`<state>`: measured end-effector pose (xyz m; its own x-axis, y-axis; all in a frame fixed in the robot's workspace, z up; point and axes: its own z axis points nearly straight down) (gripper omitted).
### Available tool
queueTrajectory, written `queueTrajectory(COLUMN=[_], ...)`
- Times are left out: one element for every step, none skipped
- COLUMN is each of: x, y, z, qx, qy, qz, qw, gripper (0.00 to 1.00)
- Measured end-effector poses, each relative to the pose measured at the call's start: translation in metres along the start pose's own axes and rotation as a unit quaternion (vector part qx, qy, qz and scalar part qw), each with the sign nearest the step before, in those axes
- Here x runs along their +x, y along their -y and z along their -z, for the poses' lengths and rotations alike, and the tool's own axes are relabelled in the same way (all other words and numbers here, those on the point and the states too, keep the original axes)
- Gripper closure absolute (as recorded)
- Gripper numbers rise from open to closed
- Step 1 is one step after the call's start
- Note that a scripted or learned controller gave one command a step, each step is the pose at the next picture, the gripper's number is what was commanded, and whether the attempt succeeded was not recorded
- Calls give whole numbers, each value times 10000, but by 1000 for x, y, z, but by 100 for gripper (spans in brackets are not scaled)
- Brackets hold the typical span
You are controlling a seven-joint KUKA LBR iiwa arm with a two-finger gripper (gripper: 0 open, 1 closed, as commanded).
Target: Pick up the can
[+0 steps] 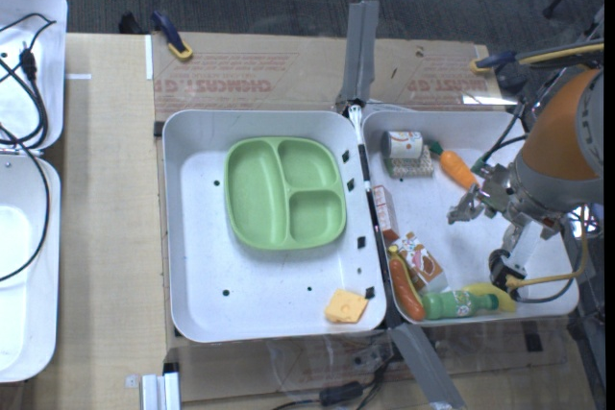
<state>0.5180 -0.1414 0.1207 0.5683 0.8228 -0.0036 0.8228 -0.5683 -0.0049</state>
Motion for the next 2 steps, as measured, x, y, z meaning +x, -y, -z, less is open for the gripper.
queueTrajectory(x=[-65,-66], y=[5,-15], z=[63,-3], qx=[-17,23], qy=[-6,-21], qz=[824,0], qw=[9966,10000], gripper=[0,0])
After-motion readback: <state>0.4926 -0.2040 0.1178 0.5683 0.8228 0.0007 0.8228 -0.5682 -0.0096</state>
